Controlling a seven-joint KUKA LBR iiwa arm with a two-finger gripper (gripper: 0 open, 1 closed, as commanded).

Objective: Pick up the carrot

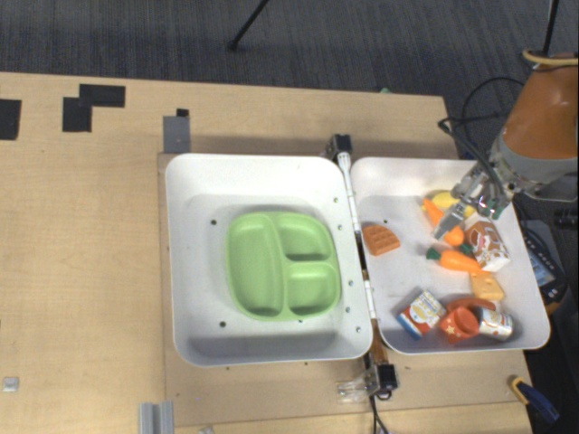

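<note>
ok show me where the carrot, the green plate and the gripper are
carrot (459, 261), camera view, middle of its orange body.
green plate (256, 265), camera view, floor of its large left compartment.
gripper (463, 210), camera view, between its fingertips.

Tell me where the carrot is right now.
The carrot lies in the right bin, toward its right side, just below the gripper and left of a red-and-white packet.

A robotics lab is probably shown: two white bins (271, 174) are fixed to a plywood bench (81, 242), cables (470, 107) seen at two o'clock.
</note>
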